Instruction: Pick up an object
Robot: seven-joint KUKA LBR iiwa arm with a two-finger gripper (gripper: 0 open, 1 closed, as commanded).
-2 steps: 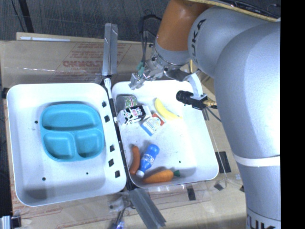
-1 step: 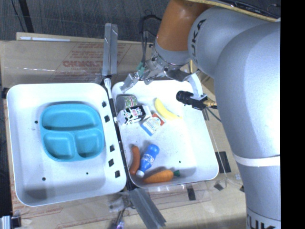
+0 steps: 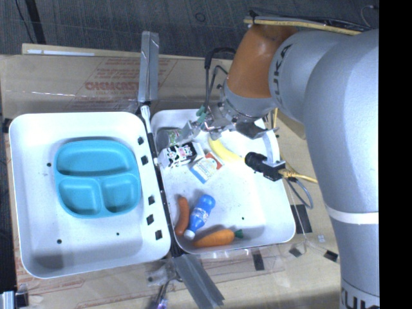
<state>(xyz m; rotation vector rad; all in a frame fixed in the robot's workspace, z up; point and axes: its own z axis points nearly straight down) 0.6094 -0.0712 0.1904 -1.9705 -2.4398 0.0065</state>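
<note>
Hovering end effector (image 3: pixel 193 129) low over the cow-print carton (image 3: pixel 179 154) in the right bin (image 3: pixel 270 221), can't tell its state, nothing lifted, grab pending.

Camera view: one fixed position, mounted above the bench and angled downward at a slant. Both white bins are taken in side by side, the left bin (image 3: pixel 26 192) seen whole and the right bin (image 3: pixel 270 205) partly covered by the arm (image 3: pixel 335 108), which is seen entering from the right and looms large, being nearest the lens. The far edge of the bench is lined with cardboard (image 3: pixel 77 76); dark flooring is seen beyond it at the top. The near rims of the bins are seen low in the frame.
</note>
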